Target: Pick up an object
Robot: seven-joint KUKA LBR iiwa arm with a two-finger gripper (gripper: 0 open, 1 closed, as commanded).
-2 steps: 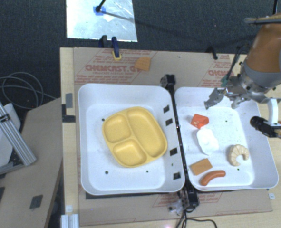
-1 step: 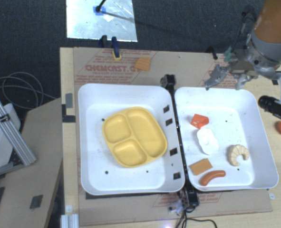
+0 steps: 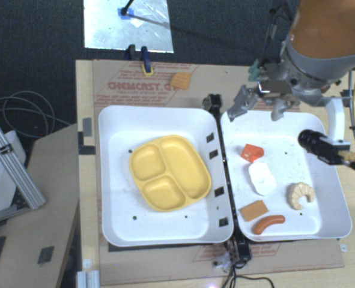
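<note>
In the right bin (image 3: 330, 221) lie a red block (image 3: 252, 152), a white oval piece (image 3: 262, 177), a pale croissant-like piece (image 3: 301, 194), a tan flat square (image 3: 253, 210) and a brown sausage (image 3: 268, 223). My gripper (image 3: 258, 105) hangs above the bin's far edge, well up from the objects. Its two grey fingers (image 3: 239, 104) are spread apart and nothing is between them. A yellow three-compartment tray (image 3: 168, 171) sits in the left bin (image 3: 117, 221).
A black cylindrical fixture (image 3: 319, 144) juts in over the right bin's right side. A silvery sheet (image 3: 128, 15) lies behind the bench, with a blue and yellow clamp (image 3: 146, 59) and a tan square (image 3: 180, 80) on the cardboard. Cables lie at the left.
</note>
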